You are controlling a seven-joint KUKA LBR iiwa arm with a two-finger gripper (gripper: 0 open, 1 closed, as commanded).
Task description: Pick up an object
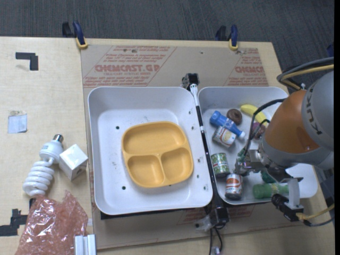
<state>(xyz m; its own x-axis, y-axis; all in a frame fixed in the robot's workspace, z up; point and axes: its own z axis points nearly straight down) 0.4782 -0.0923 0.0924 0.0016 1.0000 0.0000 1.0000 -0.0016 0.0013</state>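
Overhead, the grey arm [313, 121] with its orange band reaches in from the right and bends down over the right bin [212, 99], its bulk covering much of that bin's right half. The gripper [245, 163] sits low at the near middle of this bin, among the small things there, but it is dark and partly hidden by the wrist, so I cannot tell how the jaws stand or whether anything lies between them. Just to its near side a small can with a red label [233, 186] stands upright close to the bin's near wall, and just left of the gripper a can with a green label [219, 163] stands against the bin's left wall. Farther back lie a blue bottle [223, 121] on its side, a white jar [224, 136] touching it on the near side, a brown round piece [234, 116] and a yellow object [248, 110] near the far wall. A green object [264, 190] shows at the near right, partly under the arm. In the left bin [101, 158] a yellow divided tray [157, 154] with three compartments lies flat in the middle, tilted a little against the bin's sides. Outside the bins, on the bench [37, 105] at the left, rest a white spiral light bulb [41, 171], a white cube [73, 161] touching it, and a crumpled pinkish plastic bag [50, 224] nearer the front edge.
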